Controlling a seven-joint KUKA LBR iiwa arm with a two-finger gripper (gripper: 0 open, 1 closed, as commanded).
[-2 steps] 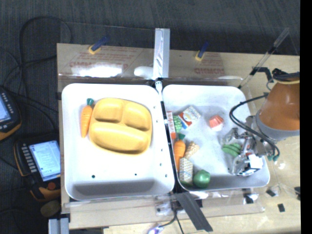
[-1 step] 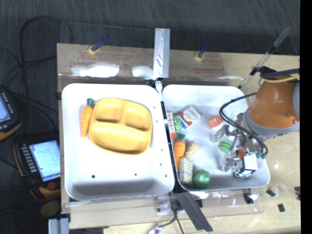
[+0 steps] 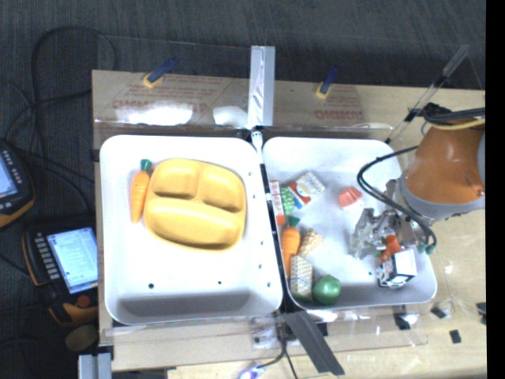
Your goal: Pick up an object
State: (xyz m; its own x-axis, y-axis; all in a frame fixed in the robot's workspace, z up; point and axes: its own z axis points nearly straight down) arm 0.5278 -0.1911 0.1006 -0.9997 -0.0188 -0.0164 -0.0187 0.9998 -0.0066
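Dark carpet (image 3: 237, 14) surrounds a pale wooden bench (image 3: 461, 279).

The arm (image 3: 446, 168) is running out of view on the right, just behind the gripper (image 3: 372, 239), so its upper length is being cut away. The gripper itself is blurring into a grey tangle, its outline too soft to read. Just beside it, on the side nearer the bin's right wall, a small orange thing (image 3: 392, 247) is peeking out, too small to name. Away from the gripper, toward the divider, a small green thing (image 3: 286, 204) is pressing against a carton (image 3: 306, 186), too blurred to name. Far from the gripper, beyond the other bin, a screened device (image 3: 9, 181) is being cropped by the left edge.
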